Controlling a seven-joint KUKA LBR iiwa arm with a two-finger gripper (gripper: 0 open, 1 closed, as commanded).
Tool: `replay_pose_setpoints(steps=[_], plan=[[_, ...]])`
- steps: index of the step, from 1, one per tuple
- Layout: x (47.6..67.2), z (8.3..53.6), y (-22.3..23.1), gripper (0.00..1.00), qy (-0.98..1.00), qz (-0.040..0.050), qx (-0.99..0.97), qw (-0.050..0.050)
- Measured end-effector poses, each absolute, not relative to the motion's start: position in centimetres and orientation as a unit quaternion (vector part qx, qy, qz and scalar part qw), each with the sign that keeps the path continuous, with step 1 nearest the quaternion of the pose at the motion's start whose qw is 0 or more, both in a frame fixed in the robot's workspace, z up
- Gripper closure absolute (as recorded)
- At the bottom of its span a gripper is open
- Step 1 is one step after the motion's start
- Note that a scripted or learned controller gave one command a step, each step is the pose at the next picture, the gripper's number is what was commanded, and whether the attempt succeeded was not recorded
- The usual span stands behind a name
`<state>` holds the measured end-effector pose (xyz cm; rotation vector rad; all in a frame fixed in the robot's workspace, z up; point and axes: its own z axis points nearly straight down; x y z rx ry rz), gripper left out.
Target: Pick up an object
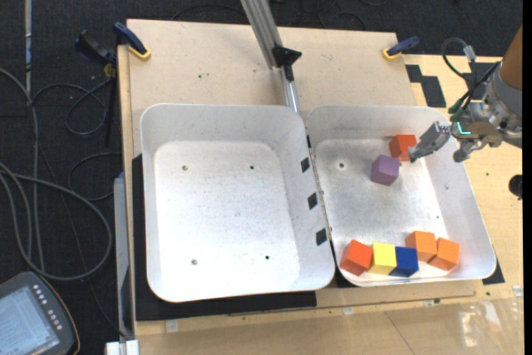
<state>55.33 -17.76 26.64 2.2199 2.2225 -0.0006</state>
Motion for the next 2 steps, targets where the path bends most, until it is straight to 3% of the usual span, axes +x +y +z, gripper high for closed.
replay_pose_setpoints(steps=[2], plan=[[55.6,16.8,-16.2,0.00,0.707,-0.0014,0.707,-0.002]])
